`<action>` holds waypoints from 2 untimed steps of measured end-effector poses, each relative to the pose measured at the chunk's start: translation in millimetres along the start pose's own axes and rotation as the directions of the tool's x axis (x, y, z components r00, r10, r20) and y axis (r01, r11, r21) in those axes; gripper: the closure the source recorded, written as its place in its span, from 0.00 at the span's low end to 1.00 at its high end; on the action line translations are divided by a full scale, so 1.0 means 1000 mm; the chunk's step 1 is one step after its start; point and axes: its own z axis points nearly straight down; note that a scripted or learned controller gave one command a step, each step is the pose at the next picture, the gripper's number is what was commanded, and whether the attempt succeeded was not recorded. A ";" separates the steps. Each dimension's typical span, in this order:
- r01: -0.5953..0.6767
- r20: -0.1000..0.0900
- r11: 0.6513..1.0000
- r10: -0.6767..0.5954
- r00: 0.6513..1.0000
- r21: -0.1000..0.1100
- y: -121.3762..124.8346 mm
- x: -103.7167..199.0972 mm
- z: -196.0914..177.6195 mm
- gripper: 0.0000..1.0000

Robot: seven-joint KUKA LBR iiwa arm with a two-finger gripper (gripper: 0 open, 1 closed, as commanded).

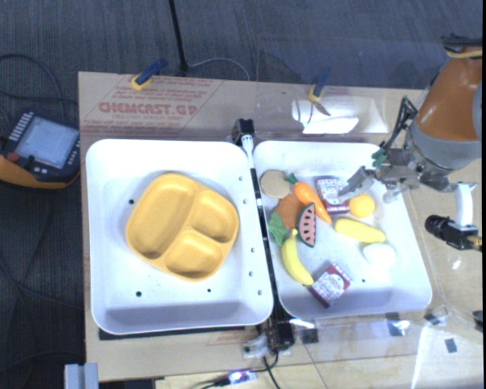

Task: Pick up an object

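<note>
Round yellow lemon (362, 207), smooth-skinned, just below-left of the gripper (371, 177); finger spread cannot be told.

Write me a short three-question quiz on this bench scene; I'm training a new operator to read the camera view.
1. True or false: the yellow divided tray lies in the left bin.
2. Which lies nearest the right bin's front wall: A banana, B dark red packet, C carrot?
3. Fill in: the gripper hangs above the ____ bin.

Key: 1 true; 2 B; 3 right.
</note>
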 end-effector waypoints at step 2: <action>0.065 0.007 0.998 -0.064 0.998 -0.012 0.036 0.053 0.122 0.00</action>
